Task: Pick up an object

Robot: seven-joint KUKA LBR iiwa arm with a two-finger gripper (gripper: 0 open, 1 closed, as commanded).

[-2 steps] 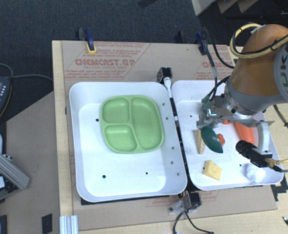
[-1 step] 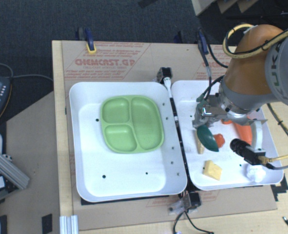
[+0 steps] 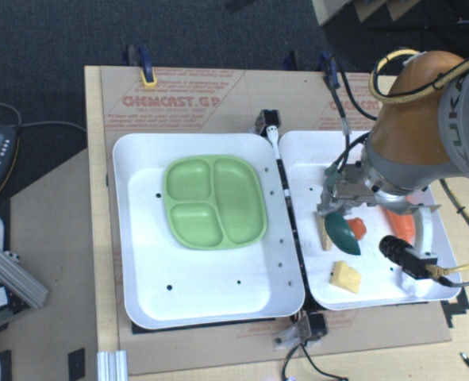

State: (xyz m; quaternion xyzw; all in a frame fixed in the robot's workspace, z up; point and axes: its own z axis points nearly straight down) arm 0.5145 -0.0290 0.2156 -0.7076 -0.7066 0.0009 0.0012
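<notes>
My gripper (image 3: pixel 339 205) hangs low over the left part of the right bin (image 3: pixel 305 165), below the grey arm with its orange band. Just beneath it lies a dark teal spoon-like object (image 3: pixel 344 236) with a tan handle (image 3: pixel 326 236); the gripper's tip is right at its upper end. A small orange-red piece (image 3: pixel 357 228) lies against the teal object's right side. Further right, an orange carrot-like piece (image 3: pixel 403 227) is partly hidden by the wrist. A pale yellow cheese wedge (image 3: pixel 346 277) rests near the bin's front.
The left bin (image 3: pixel 139 260) holds a light green divided plate (image 3: pixel 216 202) in its upper middle. A raised divider (image 3: pixel 288 213) runs between the two bins. The bins sit on a brown board (image 3: pixel 178 98) held by clamps at the back.
</notes>
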